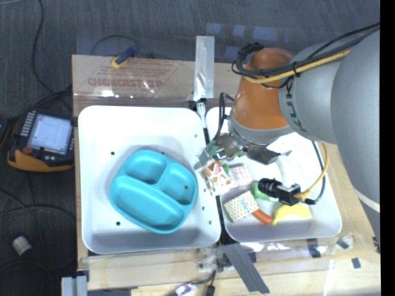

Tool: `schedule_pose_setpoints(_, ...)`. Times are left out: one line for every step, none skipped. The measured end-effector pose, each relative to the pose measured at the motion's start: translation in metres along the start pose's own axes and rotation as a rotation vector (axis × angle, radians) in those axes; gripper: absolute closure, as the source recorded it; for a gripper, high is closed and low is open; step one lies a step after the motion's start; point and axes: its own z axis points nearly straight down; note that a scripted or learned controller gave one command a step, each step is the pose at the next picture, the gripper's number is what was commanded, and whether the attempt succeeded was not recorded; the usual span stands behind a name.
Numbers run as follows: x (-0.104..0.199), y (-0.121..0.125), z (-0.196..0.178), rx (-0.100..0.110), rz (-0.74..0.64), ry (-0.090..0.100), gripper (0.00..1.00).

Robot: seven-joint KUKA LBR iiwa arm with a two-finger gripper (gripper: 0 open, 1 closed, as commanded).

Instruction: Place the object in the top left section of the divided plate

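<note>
A blue divided plate (131,209) lies in the left bin (99,134), and nothing rests in its sections. Its top left section (143,165) faces the bin's far side. My gripper (214,155) hangs low over the wall between the two bins, at the left edge of the right bin (327,221). Directly beneath it sits a small box with a red and white pattern (216,176). Whether the gripper touches or holds that box is not visible.
The right bin also holds a pale pink packet (241,174), a yellow checked box (241,207), a small orange carrot (262,216), a yellow banana-like piece (295,213) and a green item (257,192). A handheld screen device (43,142) lies left of the bench.
</note>
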Motion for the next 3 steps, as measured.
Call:
schedule_pose_setpoints(0.038, -0.056, 0.001, 0.003, -0.021, 0.002, 1.0)
schedule_pose_setpoints(0.087, -0.016, 0.027, 0.004, -0.161, 0.001, 1.0)
schedule_pose_setpoints(0.124, 0.054, 0.028, 0.001, -0.443, 0.001, 1.0)
